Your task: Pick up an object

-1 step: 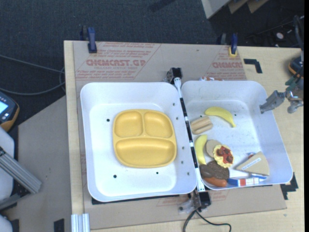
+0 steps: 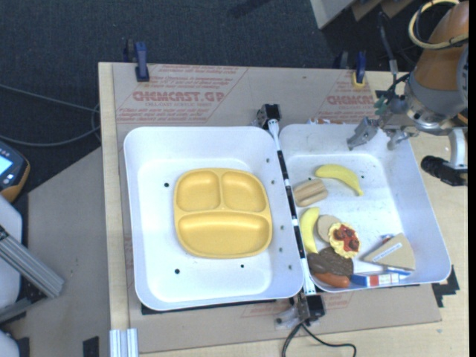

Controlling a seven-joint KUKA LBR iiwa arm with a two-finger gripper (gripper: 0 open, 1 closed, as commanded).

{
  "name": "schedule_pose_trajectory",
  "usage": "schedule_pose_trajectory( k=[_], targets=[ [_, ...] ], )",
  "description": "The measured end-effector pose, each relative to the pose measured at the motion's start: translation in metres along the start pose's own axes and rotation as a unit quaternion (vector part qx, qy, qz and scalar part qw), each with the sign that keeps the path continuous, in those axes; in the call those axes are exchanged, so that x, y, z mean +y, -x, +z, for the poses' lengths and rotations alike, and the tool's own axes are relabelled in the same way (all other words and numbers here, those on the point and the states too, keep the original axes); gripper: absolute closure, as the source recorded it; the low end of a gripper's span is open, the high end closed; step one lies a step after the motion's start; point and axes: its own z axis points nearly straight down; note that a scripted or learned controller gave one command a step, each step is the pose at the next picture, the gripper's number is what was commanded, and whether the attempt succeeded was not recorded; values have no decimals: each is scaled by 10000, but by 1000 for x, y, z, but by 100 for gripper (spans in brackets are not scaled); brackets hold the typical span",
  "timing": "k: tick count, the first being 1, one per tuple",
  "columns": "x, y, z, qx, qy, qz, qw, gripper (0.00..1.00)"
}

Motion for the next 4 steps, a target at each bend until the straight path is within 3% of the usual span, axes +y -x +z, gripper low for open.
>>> schedule_pose_trajectory(
  k=[1,2,3,4],
  targets=[
    [-31,-9,76,8,52,51,10000,0],
    [-28,-8,60,-18,95,35,9999,100],
    [-29,-8,62,-13,79,37,10000,0],
    [-73,-61,80,13,-36,24,10000,0]
  ],
)
